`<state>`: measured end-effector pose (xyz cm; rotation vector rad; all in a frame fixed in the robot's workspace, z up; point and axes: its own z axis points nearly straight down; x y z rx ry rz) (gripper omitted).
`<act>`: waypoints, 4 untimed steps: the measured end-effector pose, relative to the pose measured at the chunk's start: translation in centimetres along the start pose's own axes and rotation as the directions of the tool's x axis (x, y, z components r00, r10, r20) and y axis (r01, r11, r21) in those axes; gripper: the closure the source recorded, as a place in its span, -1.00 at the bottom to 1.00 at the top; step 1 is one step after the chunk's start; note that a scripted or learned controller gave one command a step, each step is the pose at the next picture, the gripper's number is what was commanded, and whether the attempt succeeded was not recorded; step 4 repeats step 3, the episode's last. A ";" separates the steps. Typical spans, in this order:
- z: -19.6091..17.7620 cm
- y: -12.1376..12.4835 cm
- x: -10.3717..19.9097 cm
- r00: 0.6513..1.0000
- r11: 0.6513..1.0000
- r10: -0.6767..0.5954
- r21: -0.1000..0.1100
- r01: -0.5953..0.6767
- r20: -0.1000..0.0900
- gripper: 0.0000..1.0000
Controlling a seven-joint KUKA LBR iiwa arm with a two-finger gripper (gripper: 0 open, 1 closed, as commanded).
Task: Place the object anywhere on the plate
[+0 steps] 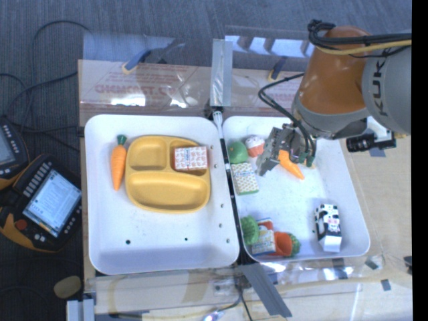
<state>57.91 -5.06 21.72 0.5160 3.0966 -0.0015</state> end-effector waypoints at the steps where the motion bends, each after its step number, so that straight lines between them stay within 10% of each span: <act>1: 3.4 6.1 -2.2 0.984 0.984 0.179 -0.001 -0.179 -0.001 1.00; 2: -1.0 10.2 0.4 0.988 0.988 -0.155 -0.001 0.155 0.000 1.00; 3: -1.0 10.1 0.4 0.988 0.988 -0.155 -0.001 0.155 0.000 -1.00; 4: -1.0 10.1 0.4 0.988 0.988 -0.155 -0.001 0.155 0.000 -1.00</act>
